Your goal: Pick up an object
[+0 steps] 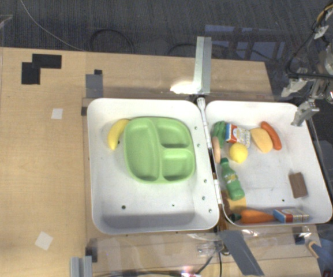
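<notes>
Writing on the small carton [236,134] and the flat box [291,215] is too blurred to read. Two white bins sit side by side: the left bin [108,206] carries one banana [116,133] beside one glossy green three-part plate [157,149]; the right bin [316,183] carries one lemon [238,153], one green bottle [231,179], one carrot [256,216] and one brown block [297,184]. Beyond that bin's far right corner hangs the gripper [302,113]; I cannot tell its state
</notes>
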Robot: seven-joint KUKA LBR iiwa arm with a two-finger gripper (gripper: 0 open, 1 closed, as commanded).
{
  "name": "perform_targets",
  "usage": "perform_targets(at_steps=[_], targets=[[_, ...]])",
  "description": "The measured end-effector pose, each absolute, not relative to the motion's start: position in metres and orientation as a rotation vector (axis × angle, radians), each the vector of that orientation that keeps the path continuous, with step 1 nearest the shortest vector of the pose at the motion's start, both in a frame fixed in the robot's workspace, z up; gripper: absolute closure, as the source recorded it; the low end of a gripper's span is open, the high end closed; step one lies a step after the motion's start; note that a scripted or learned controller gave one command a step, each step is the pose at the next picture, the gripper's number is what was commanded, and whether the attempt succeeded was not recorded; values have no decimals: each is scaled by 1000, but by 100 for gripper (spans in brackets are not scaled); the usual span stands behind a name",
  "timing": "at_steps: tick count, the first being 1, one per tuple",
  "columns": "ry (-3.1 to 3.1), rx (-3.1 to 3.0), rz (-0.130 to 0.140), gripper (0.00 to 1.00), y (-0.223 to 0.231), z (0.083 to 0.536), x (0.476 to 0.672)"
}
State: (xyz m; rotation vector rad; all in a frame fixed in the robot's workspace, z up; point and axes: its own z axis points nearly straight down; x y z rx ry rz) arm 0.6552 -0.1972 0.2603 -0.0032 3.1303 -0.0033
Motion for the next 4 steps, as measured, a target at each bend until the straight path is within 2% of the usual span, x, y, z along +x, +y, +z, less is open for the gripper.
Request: perform_targets(at_steps=[1, 2, 3, 4], targets=[[3103, 384, -2, 0, -189, 100, 636], [3085, 554, 2, 0, -153, 88, 658], [3071, 539, -1, 100, -153, 103, 662], [3103, 280, -10, 100, -209, 275, 642]])
